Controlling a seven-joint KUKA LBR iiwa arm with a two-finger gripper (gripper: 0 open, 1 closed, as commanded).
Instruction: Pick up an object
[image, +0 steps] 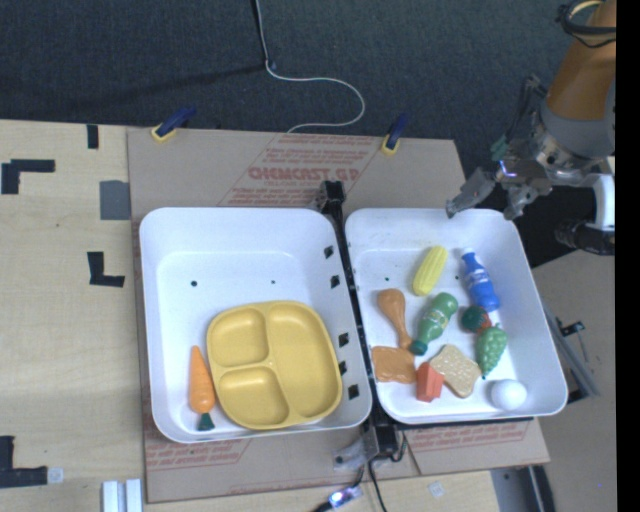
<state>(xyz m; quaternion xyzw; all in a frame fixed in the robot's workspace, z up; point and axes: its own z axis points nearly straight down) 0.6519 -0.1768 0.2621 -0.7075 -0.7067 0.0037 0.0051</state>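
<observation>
Camera view looks down on two white bins. Left bin (160, 300) holds a yellow divided plate (272, 362) and a carrot (200, 385) near its front-left corner. Right bin (535, 300) holds corn (430, 270), a blue bottle (480, 283), a drumstick (394, 312), a green bottle (434, 322), toast (458, 370), a white ball (509, 394). Gripper (487, 199) hangs over its far-right corner, fingers spread, holding nothing. Red cardboard lettering is unreadable.

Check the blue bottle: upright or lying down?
Lying down: the blue bottle rests lengthwise on the floor of the right bin, beside the corn.
</observation>
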